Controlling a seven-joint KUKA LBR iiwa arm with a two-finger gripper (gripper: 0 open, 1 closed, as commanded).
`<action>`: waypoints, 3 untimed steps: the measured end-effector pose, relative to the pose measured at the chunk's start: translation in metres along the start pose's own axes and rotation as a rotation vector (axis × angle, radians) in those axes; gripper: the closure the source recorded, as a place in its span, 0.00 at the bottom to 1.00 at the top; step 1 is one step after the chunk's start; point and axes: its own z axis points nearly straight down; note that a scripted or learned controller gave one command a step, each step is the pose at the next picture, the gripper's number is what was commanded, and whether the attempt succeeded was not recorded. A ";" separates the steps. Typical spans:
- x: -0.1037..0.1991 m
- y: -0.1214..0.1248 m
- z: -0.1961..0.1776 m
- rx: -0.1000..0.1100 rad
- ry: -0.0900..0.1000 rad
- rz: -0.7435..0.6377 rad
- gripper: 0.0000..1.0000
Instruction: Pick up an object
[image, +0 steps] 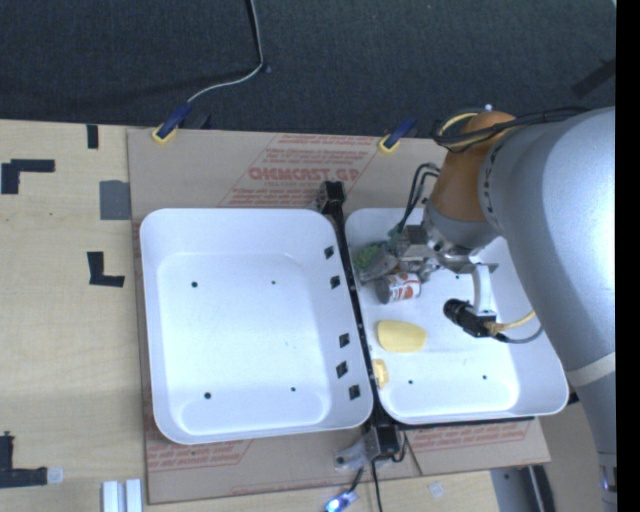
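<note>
lying just below gripper (400, 275) — yellow obj (401, 336)

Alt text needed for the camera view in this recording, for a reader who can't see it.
A grey arm with an orange band reaches from the right into the right white bin, its gripper low over a small red-and-white object and a greenish item. A yellow object lies nearer the front, beside the left white bin.

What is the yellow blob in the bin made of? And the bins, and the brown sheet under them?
The yellow blob looks like soft foam or rubbery plastic: rounded, matte, no glints, though that is a guess. The two white bins seem to be smooth moulded plastic, with rounded corners and a faint sheen. The brown sheet looks like cardboard: flat, dull tan, with red print.
</note>
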 end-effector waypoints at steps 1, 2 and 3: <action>-0.001 -0.002 -0.010 0.004 -0.001 0.001 1.00; 0.002 -0.040 -0.043 0.006 0.000 0.005 1.00; -0.073 0.001 -0.166 -0.011 -0.008 0.007 1.00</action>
